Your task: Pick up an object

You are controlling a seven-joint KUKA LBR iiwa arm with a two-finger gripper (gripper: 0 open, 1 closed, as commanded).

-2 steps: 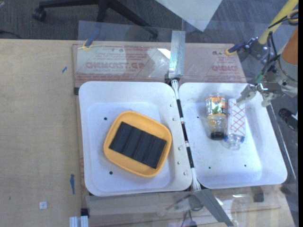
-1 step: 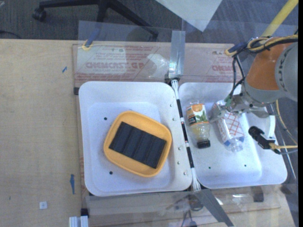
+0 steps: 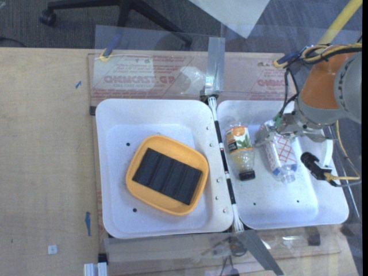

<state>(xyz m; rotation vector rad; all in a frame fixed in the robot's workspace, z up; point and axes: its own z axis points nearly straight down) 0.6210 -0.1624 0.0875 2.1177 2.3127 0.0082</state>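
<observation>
In the right bin (image 3: 299, 209) lie two bottles. One is a small bottle (image 3: 240, 151) with an orange and green label and a black cap, lying along the bin's left wall. The other is a clear plastic bottle (image 3: 280, 156) with a red and white label, lying near the bin's middle. My gripper (image 3: 269, 134) is low over the upper end of the clear bottle, with the orange wrist band behind it to the right. Its tips are too indistinct against the bottle to read.
The left bin (image 3: 115, 154) holds a rounded orange-yellow dish (image 3: 137, 164) with a black ribbed slab (image 3: 168, 176) inside it. A ridge where the two bin walls meet (image 3: 221, 160) runs between the bins. A clear plastic sheet lies behind both bins.
</observation>
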